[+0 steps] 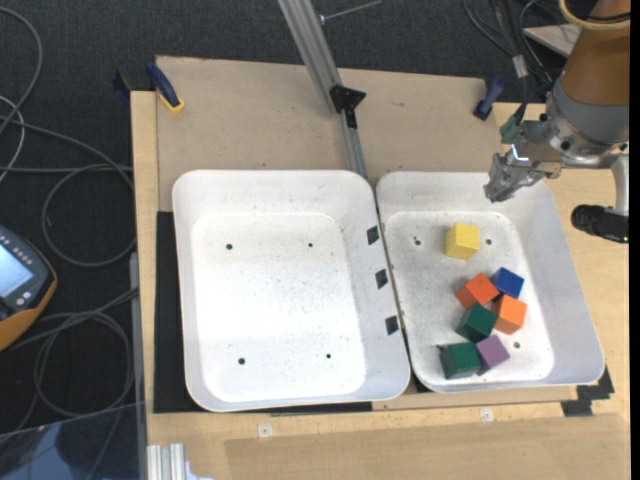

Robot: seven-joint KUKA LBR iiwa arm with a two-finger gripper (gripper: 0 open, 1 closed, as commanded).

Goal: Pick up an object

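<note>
In the right bin (560, 268) lie several small blocks. A yellow block (462, 240) sits alone toward the back. Nearer the front cluster an orange block (478, 290), a blue block (509, 282), another orange block (511, 314), two green blocks (478, 321) (460, 359) and a purple block (492, 351). My gripper (503, 186) hangs over the bin's back right rim, above and to the right of the yellow block, with nothing visible between its fingers. Its fingertips look close together.
The left bin (200, 268) stands beside the right one. A slanted metal pole (320, 58) rises behind the bins. Blue clamps (165, 88) (489, 98) grip the board's back edge. Cables lie on the floor at left.
</note>
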